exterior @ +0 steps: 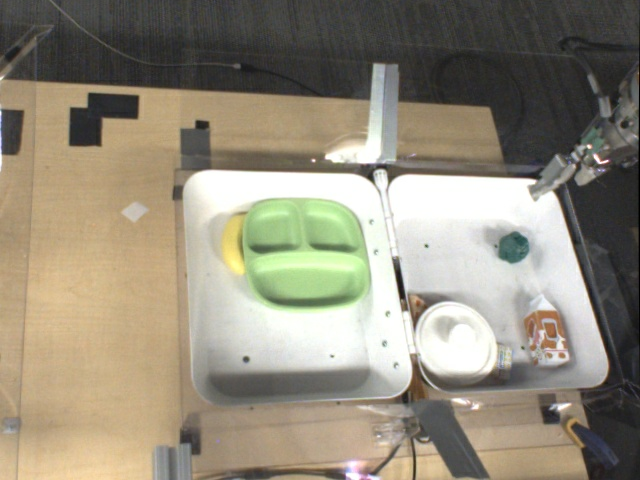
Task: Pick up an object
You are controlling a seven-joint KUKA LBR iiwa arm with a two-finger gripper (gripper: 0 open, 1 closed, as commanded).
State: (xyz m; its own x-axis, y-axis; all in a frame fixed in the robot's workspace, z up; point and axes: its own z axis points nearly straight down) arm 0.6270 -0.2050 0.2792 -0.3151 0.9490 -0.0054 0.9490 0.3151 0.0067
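I hang at the far right corner of the right bin (470, 193), just outside its rim — my gripper (560, 173) is small and blurred there, tilted down toward the corner, and nothing shows between its tips. Whether they stand apart or together I cannot tell.

Inside that right bin, a small dark green object (514, 247) sits toward the right wall, in the far half and well apart from the rest. At the near edge a white bowl (455, 341) rests against the divider-side corner, and a brown and white packet (545, 334) lies near the right near corner, with a little bottle-like piece (503, 358) just beside the bowl, between the two.

The left bin (215, 308) carries a green divided tray (304, 251) in its far half — upright, compartments facing up. A yellow thing (233, 244) peeks out from under the tray's left edge, touching it.
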